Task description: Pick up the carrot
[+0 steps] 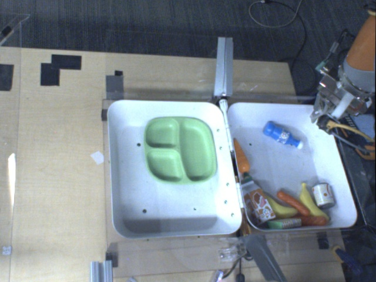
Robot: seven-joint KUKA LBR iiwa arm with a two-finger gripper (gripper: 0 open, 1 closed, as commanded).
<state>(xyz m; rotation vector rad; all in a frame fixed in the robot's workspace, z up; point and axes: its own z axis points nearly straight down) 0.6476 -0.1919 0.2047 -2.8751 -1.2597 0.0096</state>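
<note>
The gripper (325, 111) is hanging over the far right corner of the right bin (267, 157), and whether it is spread or closed cannot be told from this angle; nothing is showing in its grasp.

Going from the left, the left bin (126, 181) is carrying a green divided tray (180, 148) lying flat near its middle. The carrot (240, 157) is lying in the right bin, running along that bin's left wall just beside the divider, well apart from the gripper. Further right, a blue bottle (282, 135) is resting on its side in the bin's far half. Along the near edge a brown packet (259, 205), a yellow banana (306, 200) and a small silver can (322, 195) are crowding together with other small items.
</note>
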